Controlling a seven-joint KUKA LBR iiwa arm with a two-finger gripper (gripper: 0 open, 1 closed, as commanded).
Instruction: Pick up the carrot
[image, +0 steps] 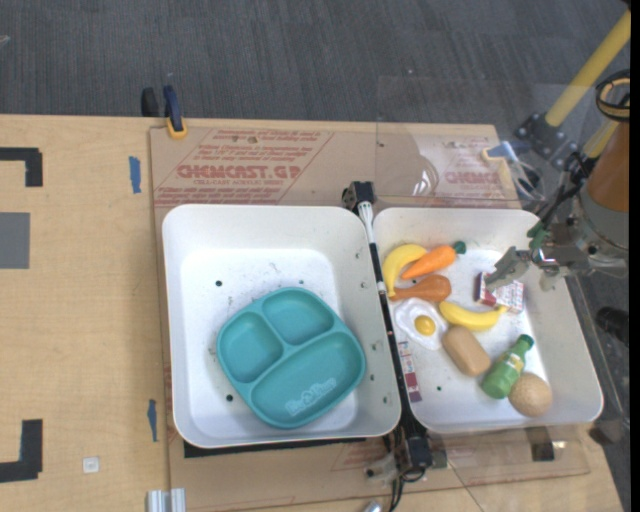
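Note:
The carrot (430, 262) is orange with a green top and lies slanted in the back left part of the right bin (575, 335). It rests against a yellow banana (399, 263). My gripper (503, 268) hangs over the right bin's back right area, to the right of the carrot and apart from it. It sits just above a small red and white packet (503, 294). Nothing shows in its grasp.
The right bin also holds a brown drumstick (426, 290), a fried egg (420, 324), a second banana (472, 317), a tan roll (466, 351), a green bottle (505, 369) and a brown potato (530, 394). A teal divided plate (290, 356) lies in the left bin (200, 250).

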